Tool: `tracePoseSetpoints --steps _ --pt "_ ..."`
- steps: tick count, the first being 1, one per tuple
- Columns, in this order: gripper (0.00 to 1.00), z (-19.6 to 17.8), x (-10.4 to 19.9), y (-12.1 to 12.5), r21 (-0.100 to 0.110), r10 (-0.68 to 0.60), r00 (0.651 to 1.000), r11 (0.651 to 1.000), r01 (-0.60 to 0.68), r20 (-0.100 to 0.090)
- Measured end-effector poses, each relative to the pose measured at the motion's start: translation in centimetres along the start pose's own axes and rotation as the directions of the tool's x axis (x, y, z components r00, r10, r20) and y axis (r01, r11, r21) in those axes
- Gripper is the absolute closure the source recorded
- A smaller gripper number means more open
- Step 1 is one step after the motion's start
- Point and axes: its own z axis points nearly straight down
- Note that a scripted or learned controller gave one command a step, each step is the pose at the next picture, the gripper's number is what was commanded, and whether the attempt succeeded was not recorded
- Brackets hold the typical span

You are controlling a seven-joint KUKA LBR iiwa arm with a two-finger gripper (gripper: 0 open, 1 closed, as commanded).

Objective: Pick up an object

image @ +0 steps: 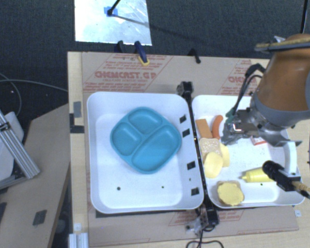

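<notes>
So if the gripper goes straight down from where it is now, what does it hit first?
Probably the right bin floor beside the orange sausage; the gripper hangs just right of it, though depth is unclear.

Grey arm (pixel 294 87) reaching in from the right, orange band above the wrist, gripper (pixel 233 130) pointed down and leftward, low over the right side
</notes>
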Motion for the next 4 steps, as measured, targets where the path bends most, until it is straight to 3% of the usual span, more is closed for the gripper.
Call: tracePoseSetpoints --steps 1,2,3,4 --pt "1.00 6.0 6.9 -0.8 0.006 -0.010 1.000 1.000 0.010 -0.002" --pt "1.00 4.7 6.5 -0.6 -0.001 -0.009 1.000 1.000 0.009 -0.001" --pt "1.00 10.2 5.0 -0.8 0.007 0.001 1.000 1.000 -0.001 0.001" --pt "1.00 3.4 10.0 -0.6 -0.005 -0.010 1.000 1.000 0.010 -0.003"
